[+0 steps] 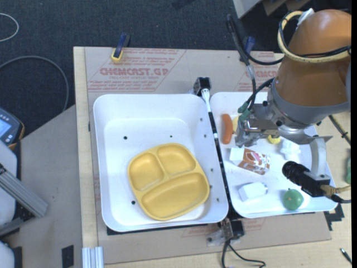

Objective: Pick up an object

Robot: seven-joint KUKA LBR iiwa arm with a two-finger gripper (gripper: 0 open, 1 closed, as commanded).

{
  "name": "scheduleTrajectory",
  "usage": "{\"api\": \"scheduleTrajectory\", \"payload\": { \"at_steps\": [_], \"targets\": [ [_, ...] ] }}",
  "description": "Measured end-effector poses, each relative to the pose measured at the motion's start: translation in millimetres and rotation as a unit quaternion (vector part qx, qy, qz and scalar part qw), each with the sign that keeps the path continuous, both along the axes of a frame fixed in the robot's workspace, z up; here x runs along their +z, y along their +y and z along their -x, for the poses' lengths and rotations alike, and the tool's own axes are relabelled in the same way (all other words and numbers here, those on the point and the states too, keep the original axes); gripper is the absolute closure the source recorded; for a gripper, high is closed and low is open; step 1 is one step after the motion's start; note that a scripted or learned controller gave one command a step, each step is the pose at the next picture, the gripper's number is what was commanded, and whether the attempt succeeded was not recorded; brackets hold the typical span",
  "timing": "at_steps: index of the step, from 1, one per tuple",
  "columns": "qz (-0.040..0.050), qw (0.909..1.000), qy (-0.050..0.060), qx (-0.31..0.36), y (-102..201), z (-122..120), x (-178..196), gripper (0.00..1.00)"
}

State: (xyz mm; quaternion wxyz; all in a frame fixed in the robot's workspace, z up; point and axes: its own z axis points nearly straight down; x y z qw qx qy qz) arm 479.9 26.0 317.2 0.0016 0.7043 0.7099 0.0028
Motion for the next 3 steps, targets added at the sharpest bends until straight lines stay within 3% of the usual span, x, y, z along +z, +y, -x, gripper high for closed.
{"api": "scheduleTrajectory", "payload": {
  "at_steps": [1, 2, 3],
  "targets": [
    [-0.0002, 1.0000, -0.001, -0.001, 38.2, -0.2, 60.8, 1.00],
    [0.0023, 0.9999, 0.007, -0.012, -101.1, 2.1, 5.0, 1.00],
    [0.0028, 0.9999, 0.007, -0.011, -253.0, -21.3, -95.0, 1.00]
  ]
}}
